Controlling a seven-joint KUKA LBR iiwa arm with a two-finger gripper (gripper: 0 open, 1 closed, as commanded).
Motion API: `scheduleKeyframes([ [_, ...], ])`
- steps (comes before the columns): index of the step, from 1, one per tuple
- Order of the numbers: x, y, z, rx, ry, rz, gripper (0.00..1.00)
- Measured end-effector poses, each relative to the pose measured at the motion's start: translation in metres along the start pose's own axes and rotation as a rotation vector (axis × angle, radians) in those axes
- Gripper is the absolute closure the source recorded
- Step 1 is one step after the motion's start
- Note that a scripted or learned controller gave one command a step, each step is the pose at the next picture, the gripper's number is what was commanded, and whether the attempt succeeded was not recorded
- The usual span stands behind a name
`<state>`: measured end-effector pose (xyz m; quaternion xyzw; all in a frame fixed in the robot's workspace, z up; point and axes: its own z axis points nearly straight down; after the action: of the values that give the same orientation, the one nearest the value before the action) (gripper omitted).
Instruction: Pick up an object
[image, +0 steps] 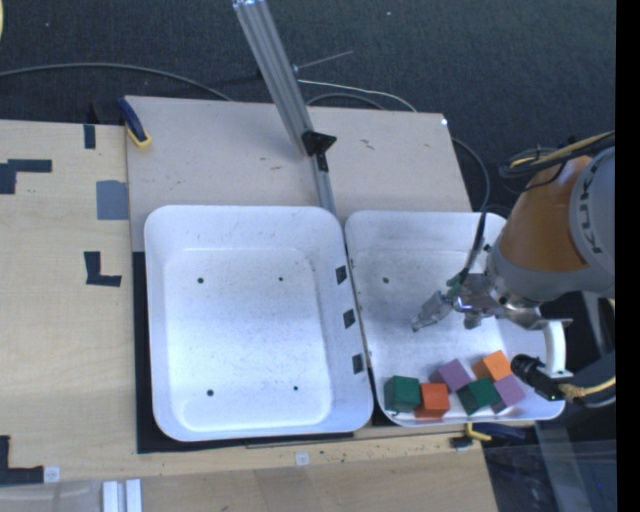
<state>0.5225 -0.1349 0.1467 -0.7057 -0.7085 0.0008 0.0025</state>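
Two pincer (424, 318) fingers slightly parted, gripping nothing, above right bin (400, 250)

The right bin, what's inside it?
In the right bin, six blocks huddle along the near edge: two green, two orange, two purple. The gripper hangs above the middle. The arm covers the far-right corner.

two white bins: the left bin (160, 300) and the right bin (400, 240), both dusted with dark grey speckling. at the right bin's near edge lie a dark green block (403, 391), a red-orange block (434, 398), a purple block (454, 374), another green block (481, 396), an orange block (496, 365) and a pale purple block (510, 390). the arm (550, 235) is grey with an orange band. the surface (60, 330) is pale wood-toned with dark blue tape marks.
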Motion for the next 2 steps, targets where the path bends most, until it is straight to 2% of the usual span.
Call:
scheduleKeyframes([
  [1,0.017,0.007,0.051,0.003,0.0,0.002,0.0],
  [2,0.034,-0.001,0.035,-0.002,-0.001,0.001,0.0],
])
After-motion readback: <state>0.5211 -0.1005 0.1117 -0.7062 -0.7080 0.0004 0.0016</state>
